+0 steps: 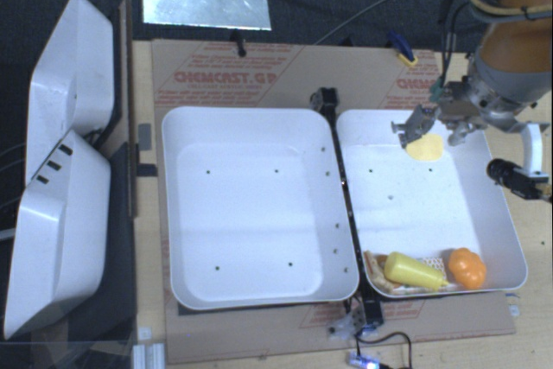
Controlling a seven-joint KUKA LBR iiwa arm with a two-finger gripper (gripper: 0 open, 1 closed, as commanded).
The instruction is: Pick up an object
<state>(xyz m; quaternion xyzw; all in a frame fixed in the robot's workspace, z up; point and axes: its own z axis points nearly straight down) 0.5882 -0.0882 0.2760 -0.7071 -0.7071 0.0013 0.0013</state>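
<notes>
"CHEMCAST" in red on brown board (226, 76) under bins.

Fixed overhead camera, slanted down

Open floor between yellow disc (425, 149) and orange (467, 268)

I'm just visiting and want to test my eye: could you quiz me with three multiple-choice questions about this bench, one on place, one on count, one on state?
1. Where is the orange ball?
A. left bin
B. right bin, near corner
C. off the bench

2. How many things lie in the right bin?
A. one
B. three
C. six

3. The hand is
A. over the pale yellow piece
B. resting in the left bin
C. on the orange ball

Answers: B, it sits beside the yellow bottle; B, ball, bottle, pale piece; A, it hangs at the far end.
</notes>
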